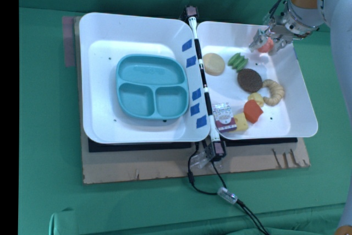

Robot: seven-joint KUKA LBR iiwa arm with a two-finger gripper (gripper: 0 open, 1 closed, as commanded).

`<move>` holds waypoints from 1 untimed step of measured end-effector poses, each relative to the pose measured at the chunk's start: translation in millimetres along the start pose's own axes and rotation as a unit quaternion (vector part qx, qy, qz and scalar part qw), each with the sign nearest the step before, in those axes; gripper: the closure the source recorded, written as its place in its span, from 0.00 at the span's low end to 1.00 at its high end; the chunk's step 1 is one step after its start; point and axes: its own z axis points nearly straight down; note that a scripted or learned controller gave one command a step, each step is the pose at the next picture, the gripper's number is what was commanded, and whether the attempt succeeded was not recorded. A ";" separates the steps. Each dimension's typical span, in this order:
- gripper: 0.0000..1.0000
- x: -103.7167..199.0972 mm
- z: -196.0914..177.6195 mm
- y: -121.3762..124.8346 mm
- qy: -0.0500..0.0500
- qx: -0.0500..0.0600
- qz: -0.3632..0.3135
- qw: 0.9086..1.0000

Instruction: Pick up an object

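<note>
My gripper (265, 43) is clamped on a small red piece (266, 45) above the right bin (300, 96) — lift straight, slowly, so nothing slips out.

small red-orange piece (266, 44) between tool (265, 43) fingers

bench (49, 118): green cloth | cardboard sheet (137, 170) | two white bins (99, 30) (300, 118)
</note>
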 end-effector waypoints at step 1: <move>1.00 75.5 -122.9 -43.0 0.007 0.007 -0.003 1.000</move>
